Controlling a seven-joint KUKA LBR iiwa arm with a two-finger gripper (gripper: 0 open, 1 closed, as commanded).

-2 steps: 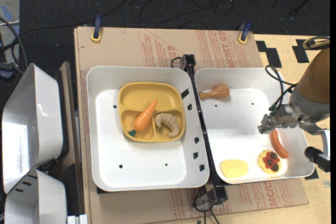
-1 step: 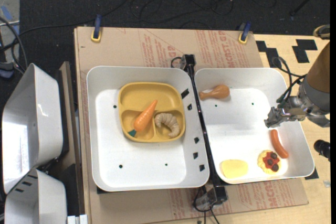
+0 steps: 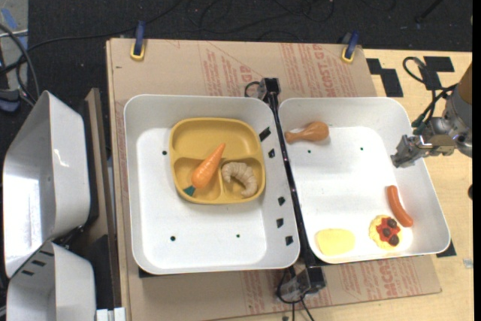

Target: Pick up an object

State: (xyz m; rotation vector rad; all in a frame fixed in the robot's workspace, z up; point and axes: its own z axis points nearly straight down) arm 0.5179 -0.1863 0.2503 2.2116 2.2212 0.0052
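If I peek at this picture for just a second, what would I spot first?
Probably the yellow plate in the left bin, with an orange carrot and a pale shrimp lying in its compartments. Next, the toy food scattered in the right bin: a chicken drumstick near the top, a red sausage, and a little pizza beside a yellow disc at the bottom. The gripper hangs over that bin's right edge.

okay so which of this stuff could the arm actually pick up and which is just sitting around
Could be picked:
orange toy carrot
pale toy shrimp
brown toy drumstick
red toy sausage
flat yellow disc
small toy pizza

Just there:
yellow divided plate
two white bins
orange clamps
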